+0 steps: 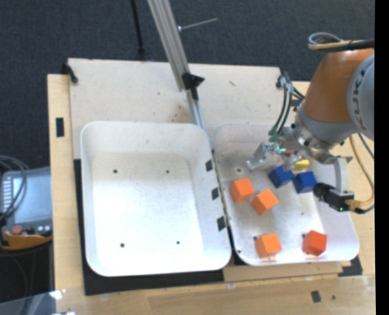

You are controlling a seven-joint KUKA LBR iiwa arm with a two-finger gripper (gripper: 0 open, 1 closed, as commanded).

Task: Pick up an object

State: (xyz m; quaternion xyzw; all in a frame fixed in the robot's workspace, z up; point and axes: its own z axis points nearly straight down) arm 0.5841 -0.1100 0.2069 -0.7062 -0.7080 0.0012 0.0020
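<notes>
Gripper (281, 151) low in right bin (242, 143), grip impossible to judge from here, hovering over blue blocks (281, 175) beside yellow piece (302, 165), orange cubes (242, 189) nearby, tight cluster likely to get nudged or jammed, risking a missed grab.

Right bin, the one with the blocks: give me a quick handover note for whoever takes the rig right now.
Gripper: low over the upper part of the right bin; nothing seen between its fingers, and I cannot tell whether they are open.
Blocks, all in the right bin: two blue and a small yellow one just under the wrist; three orange cubes and a red-orange one nearer the front.
Left bin: holds no blocks.
Done: no pick confirmed.
Left: grasp and lift one block.
</notes>
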